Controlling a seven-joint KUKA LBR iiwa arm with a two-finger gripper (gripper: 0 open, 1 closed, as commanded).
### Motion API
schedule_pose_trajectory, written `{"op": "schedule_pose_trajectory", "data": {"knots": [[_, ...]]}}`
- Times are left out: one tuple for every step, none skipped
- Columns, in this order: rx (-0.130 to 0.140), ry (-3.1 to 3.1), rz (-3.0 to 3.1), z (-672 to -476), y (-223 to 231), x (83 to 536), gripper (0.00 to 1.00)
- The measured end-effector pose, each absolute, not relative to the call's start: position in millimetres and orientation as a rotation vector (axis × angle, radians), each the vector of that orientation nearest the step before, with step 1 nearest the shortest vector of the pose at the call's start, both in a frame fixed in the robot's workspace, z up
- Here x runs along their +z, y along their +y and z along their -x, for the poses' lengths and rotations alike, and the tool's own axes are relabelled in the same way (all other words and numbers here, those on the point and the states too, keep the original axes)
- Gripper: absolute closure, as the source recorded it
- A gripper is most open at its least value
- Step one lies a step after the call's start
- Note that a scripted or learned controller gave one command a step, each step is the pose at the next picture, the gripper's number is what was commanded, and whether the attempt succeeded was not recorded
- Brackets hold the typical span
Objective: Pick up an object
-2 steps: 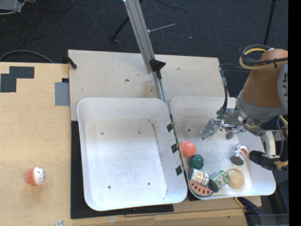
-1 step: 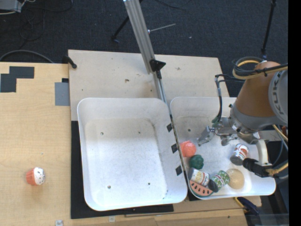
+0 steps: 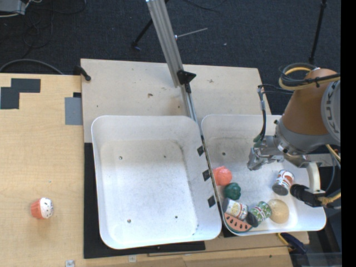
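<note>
My gripper (image 3: 257,161) hangs over the middle of the right bin (image 3: 233,129), above its bare floor. Several small objects lie along that bin's near side. An orange ball (image 3: 222,176) rests by the divider with a dark green piece (image 3: 232,191) just below it. A small jar (image 3: 237,209), a watermelon slice (image 3: 236,225), a green can (image 3: 260,211) and a beige ball (image 3: 278,210) crowd the front corner. A red and white can (image 3: 284,181) lies just right of the gripper. Nothing shows between the gripper and these objects.
The left bin (image 3: 111,149) sits beside the right one, across a divider with black clips (image 3: 203,160). A slanted metal rail (image 3: 167,38) rises behind the bins. A small red and white toy (image 3: 42,208) lies on the wooden bench at left.
</note>
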State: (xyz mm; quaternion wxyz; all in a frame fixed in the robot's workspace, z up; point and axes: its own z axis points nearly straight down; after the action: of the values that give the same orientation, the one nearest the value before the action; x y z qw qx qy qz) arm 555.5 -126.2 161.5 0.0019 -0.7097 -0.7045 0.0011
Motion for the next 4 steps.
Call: {"op": "schedule_pose_trajectory", "data": {"knots": [[-0.003,-2.218,2.228,-547.8,-127.4,220.1,1.0],[-0.002,-2.223,2.223,-548.5,-128.5,260.4,1.0],[-0.001,-2.224,2.215,-561.4,-75.3,260.6,1.0],[0.003,-2.222,2.214,-562.2,-23.9,242.9,1.0]]}}
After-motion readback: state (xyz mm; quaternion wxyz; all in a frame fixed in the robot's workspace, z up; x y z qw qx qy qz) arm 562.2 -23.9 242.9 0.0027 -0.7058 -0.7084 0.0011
